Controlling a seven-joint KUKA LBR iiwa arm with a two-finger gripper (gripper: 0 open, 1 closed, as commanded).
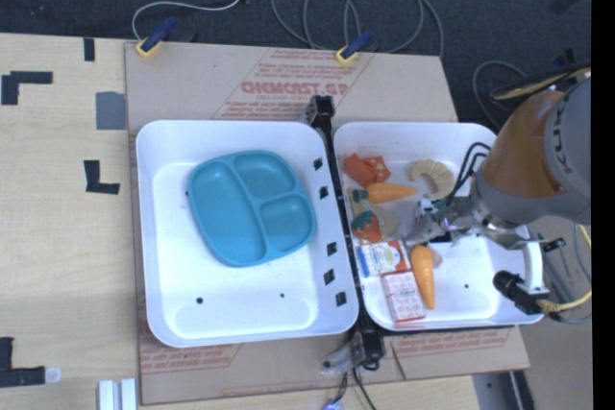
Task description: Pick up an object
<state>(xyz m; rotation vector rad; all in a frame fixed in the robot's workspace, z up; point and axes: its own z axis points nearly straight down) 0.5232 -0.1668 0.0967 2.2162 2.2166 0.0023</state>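
The right bin [480,301] holds several toy foods. At its back lie a red piece [363,168], an orange carrot [389,193] and a beige croissant-shaped piece [431,173]. A small green and red piece [367,227] sits by the left wall. Toward the front are a white packet [379,256], a red and white box [403,294] and a second carrot [423,277]. My gripper [427,228] hangs low over the bin's middle, just above that second carrot's top end and right of the green and red piece.
The left bin [163,298] holds a blue divided plate [252,205]. A black divider [332,206] runs between the bins. The grey arm with its orange band [524,154] covers the right bin's right side. Cables lie behind the bins.
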